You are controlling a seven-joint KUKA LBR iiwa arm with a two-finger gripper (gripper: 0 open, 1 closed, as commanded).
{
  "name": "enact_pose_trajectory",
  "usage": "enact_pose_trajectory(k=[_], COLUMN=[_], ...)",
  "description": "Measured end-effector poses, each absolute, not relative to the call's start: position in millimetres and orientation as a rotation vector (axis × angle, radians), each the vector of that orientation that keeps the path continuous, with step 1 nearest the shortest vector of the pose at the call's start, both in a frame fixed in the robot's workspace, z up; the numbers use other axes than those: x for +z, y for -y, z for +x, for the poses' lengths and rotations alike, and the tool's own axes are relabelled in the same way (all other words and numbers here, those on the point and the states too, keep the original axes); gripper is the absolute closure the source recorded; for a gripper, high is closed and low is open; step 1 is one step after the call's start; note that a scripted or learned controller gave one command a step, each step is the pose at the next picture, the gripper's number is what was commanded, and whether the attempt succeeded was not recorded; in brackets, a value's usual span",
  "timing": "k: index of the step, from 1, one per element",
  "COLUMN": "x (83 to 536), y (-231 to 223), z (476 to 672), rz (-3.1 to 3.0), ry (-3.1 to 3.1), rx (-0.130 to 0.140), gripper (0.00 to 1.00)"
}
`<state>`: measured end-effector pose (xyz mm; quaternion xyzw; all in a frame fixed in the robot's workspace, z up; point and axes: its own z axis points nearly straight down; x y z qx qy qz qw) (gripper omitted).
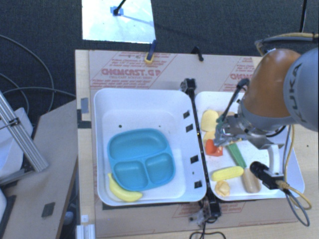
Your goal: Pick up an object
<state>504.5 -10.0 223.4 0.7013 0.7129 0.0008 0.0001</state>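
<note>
the arm [279, 83] reached in from the right and hung low over the right bin [294, 183], w/ the end effector [223, 132] down near the bin's left side. couldn't tell from this angle whether it was spread or closed, as the wrist hid most of it. nothing was seen held.

candidates in the right bin: a red piece [213, 148] just below the end effector, a pale yellow item [209, 118] beside it toward the divider, a green stick [237, 156] running diagonally, a yellow corn-like piece [227, 173], a small orange-yellow piece [222, 187] and a tan piece [250, 181] near the front wall. the left bin [144, 101] held a blue divided plate [141, 158] and a banana [123, 191] at its front edge.

judgement: this was the descent/approach onto the red piece or the pale yellow one, whichever sat under the tool. to do it well:
- centre over one item only; the red, yellow & green things were touching or nearly so, so a sloppy drop would likely pinch two or shove them apart.
- keep clear of the divider wall on the left.
- go down slow, close only once the item sat between the tips.
- lift straight up, check it came along before moving off.

risk: small rounded pieces prob. slip out sideways.
</note>
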Motion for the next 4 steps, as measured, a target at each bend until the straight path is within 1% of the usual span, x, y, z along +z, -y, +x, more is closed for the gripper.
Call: enact_pose_trajectory(k=[1,2,3,4], x=[206,212,181,226], y=[66,51,25,86], z=[487.6,529.5,519.7,509.5], rz=[2.217,2.206,2.209,2.214], ry=[-2.227,-2.236,-2.238,-2.223], rx=[-0.002,0.002,-0.002,0.000], gripper=[1.00,1.00,1.00,1.00])
